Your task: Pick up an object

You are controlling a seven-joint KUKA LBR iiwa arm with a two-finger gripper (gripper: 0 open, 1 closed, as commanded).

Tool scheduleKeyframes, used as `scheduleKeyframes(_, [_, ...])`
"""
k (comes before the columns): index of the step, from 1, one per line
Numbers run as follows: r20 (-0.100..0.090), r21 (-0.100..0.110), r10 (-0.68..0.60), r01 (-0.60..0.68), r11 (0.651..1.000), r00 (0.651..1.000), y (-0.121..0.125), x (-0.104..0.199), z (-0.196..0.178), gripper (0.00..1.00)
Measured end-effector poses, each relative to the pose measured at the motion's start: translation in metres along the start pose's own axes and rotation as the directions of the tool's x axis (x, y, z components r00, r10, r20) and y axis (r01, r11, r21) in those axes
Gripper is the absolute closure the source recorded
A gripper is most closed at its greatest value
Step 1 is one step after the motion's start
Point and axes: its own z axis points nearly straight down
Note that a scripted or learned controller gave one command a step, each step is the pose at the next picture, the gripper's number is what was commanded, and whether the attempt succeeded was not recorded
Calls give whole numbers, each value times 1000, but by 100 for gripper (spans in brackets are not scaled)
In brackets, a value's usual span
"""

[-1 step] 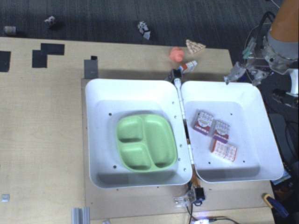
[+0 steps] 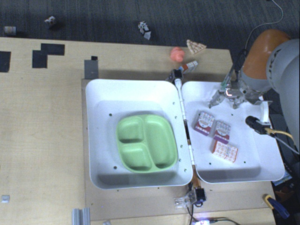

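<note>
While nothing is lifted yet, the scene reads near to far as follows.

Left bin, near half: a green divided plate (image 2: 146, 143) lies flat in the middle of the left bin (image 2: 96, 125), well apart from the arm.

Right bin, near edge: a red-and-white packet (image 2: 225, 152) lies flat, closest to the near rim of the right bin (image 2: 255, 172).

Right bin, centre: two more small packets (image 2: 205, 123) (image 2: 222, 131) lie just beside each other and touch or nearly touch the first.

Right bin, far edge: the gripper (image 2: 227, 97) hangs over the far part of this bin with its prongs spread apart and nothing between them.

Target relative to gripper: the packets sit toward the near rim from the fingertips, close but not beneath them.

Progress: I judge the pick as not begun; the gripper has to come over a packet, descend, close and lift.

Bench beyond the bins: a pink ball (image 2: 177, 54) rests near the far edge.
</note>
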Motion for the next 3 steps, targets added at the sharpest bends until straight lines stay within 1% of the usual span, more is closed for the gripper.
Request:
scheduleKeyframes(1, [-1, 2, 0, 0, 1000, 1000, -56, 18, 0, 0])
scheduleKeyframes(2, [1, -6, -2, 2, 1000, 1000, -53, 19, -13, 100])
scheduleKeyframes(3, [1, 2, 0, 0, 1000, 1000, -54, -46, -51, 100])
